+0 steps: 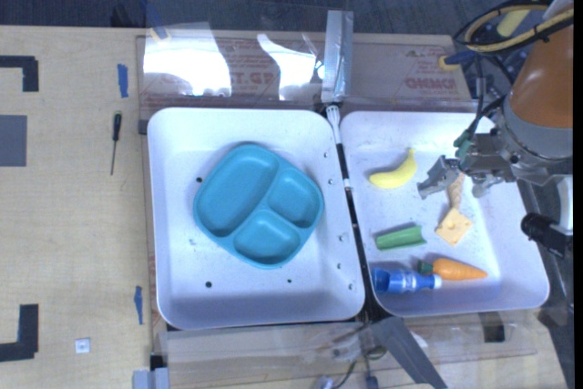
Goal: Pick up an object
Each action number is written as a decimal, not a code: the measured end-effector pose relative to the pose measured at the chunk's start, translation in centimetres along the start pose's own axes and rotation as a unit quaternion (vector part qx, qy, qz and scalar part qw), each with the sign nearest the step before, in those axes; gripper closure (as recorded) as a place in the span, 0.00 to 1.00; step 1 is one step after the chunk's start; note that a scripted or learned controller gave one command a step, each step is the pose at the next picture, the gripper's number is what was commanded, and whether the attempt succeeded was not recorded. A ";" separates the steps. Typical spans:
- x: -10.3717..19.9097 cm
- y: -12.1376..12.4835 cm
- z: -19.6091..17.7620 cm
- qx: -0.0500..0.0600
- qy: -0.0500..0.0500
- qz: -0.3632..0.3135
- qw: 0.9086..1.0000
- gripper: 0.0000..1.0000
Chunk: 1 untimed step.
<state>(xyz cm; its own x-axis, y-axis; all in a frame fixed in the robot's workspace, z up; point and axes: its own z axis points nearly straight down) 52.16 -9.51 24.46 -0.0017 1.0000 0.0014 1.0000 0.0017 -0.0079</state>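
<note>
One banana (393, 172), one carrot (460, 269), one plate (259, 204)

Faint red print on the cardboard strip (401, 73) (behind both bins) is unreadable.

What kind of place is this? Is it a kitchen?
Probably a robot lab workbench, not a kitchen. A robot arm reaches over two white bins, which hold a toy banana, a toy carrot and a blue plate.

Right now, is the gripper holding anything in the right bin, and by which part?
Cannot be told. The gripper hangs just above the cheese wedge, and nothing shows between its fingers.
</note>
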 end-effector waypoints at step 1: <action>-7.3 1.1 5.3 0.001 0.000 -0.006 1.000 0.00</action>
<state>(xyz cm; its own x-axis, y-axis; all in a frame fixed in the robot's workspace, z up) 53.21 -16.81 19.12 -0.0143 0.9999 0.0007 0.9998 0.0143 -0.0100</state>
